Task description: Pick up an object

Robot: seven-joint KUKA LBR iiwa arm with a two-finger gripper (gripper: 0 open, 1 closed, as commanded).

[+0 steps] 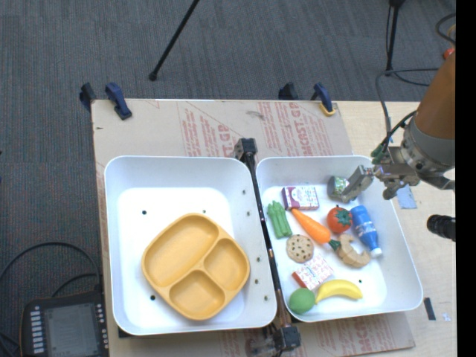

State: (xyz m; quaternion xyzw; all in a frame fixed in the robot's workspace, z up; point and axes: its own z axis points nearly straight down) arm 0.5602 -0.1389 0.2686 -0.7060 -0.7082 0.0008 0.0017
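The right bin [394, 225] holds several toy foods: a purple-and-white carton [301, 197], green beans [279, 219], a carrot [311, 227], a red tomato [339, 219], a blue bottle [364, 229], a cookie [300, 248], a tan bagel [351, 253], a red-and-white packet [313, 271], a banana [339, 291] and a green lime [302, 301]. My gripper [368, 190] hangs over the bin's far right part, above the tomato and bottle. Its fingers stand apart, open, with nothing between them. A small grey-green lump [341, 189] lies at the left fingertip.
The left bin [123, 199] bears a yellow divided plate [195, 265]. Blue clamps [117, 99] grip the bench's far edge. Tripod legs [178, 32] stand on the carpet beyond. A black pendant [63, 327] lies at the lower left.
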